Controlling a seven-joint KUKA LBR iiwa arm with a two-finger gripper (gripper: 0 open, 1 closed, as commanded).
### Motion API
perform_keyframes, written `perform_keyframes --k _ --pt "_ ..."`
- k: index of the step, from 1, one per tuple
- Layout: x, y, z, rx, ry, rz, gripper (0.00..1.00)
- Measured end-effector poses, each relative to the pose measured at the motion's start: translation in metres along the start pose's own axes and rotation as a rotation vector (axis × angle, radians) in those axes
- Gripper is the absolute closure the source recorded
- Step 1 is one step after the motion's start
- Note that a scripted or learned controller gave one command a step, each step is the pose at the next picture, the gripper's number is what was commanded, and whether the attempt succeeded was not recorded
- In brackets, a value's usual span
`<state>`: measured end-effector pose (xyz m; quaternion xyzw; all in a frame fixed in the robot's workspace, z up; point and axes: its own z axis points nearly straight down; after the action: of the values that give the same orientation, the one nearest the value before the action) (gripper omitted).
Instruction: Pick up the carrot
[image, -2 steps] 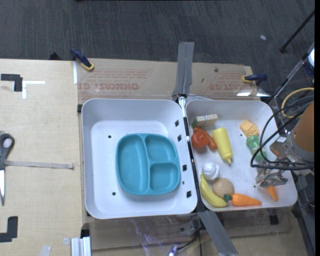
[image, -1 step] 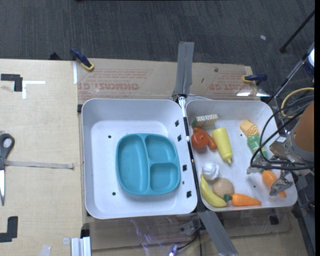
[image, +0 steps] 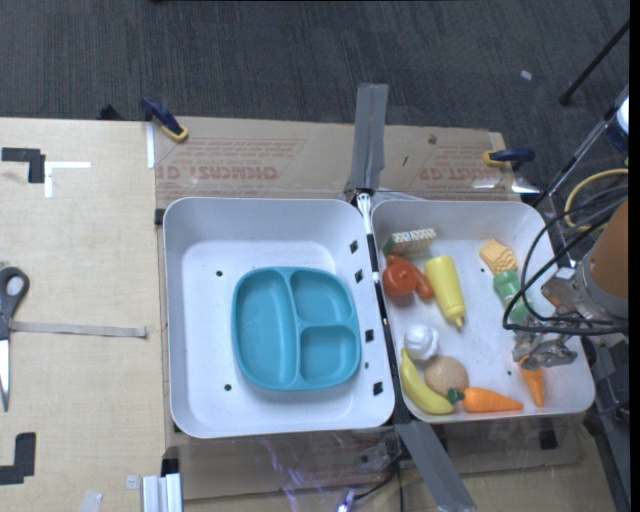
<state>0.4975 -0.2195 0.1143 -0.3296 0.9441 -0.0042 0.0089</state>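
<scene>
1. Where the arm reaches in over the desk's right edge, you see the jaws (image: 540, 352) hanging above the right bin (image: 455, 218) near its front right corner, amid black cables (image: 540, 270).
2. A small orange piece (image: 535, 385) sits directly under the jaws, touching or nearly touching them; you cannot tell whether they are apart, together, or clamped on it.
3. The carrot (image: 490, 401) lies flat against the right bin's front wall, its green end toward the left and its point toward the right, near the jaws but apart from them.
4. Just left of the carrot you find a round tan item (image: 446, 374) touching its green end, and a banana (image: 422, 385) curving along the front left corner of the same bin.
5. A small white item (image: 421, 341) rests just behind the banana.
6. Toward the middle of the right bin a yellow bottle (image: 446, 287) lies tilted, with a red tomato-like item (image: 400, 277) just beside it on the left.
7. Near the back wall sits a pale striped block (image: 413, 239); toward the right wall an orange-yellow ridged piece (image: 497, 256) touches a green piece (image: 507, 285).
8. The left bin (image: 190, 330) holds 1 teal plate (image: 297, 328) with 3 compartments, lying flat near its centre.
9. On the desk's left edge you see scissors (image: 9, 310); 2 blue and yellow clamps (image: 165, 118) grip the cardboard behind the bins.
</scene>
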Motion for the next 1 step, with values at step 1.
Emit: perform_keyframes --k 1 --pt "-0.0465 0.0474 -0.0378 -0.011 0.008 -0.035 1.0"
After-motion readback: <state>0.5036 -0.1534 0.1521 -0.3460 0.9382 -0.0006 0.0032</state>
